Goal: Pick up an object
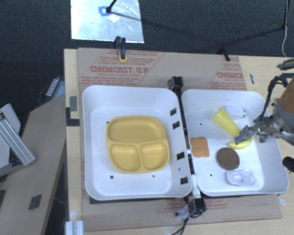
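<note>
Where the gripper hangs (its state unclear), a banana lies touching.

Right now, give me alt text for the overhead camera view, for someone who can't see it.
The arm's tool reaches from the right into the right bin, by a yellow banana-like piece near a yellow wedge, orange square and brown disc. A yellow divided tray sits in the left bin.
</note>
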Robot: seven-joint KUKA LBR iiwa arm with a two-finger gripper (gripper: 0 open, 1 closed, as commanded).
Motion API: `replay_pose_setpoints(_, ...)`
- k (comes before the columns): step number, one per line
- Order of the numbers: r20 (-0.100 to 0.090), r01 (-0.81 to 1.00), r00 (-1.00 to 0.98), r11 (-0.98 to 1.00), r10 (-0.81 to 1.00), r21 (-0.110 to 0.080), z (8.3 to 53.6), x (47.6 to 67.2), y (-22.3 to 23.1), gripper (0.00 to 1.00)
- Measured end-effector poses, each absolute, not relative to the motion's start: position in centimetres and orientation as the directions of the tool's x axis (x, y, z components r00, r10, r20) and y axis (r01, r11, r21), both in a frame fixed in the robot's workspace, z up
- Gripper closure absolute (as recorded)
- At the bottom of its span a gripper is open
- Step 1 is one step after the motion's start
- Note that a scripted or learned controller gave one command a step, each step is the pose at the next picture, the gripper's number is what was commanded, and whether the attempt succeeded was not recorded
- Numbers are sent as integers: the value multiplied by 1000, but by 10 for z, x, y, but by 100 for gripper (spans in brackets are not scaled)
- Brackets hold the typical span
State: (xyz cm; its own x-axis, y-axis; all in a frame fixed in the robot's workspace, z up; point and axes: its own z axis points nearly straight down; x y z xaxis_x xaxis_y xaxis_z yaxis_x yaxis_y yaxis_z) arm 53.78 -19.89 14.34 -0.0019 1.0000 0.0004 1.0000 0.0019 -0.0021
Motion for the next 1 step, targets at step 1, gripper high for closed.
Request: replay_pose_setpoints(1, 0, 1000, -1, 1, 1000, 2, 93, 539, -199, 0)
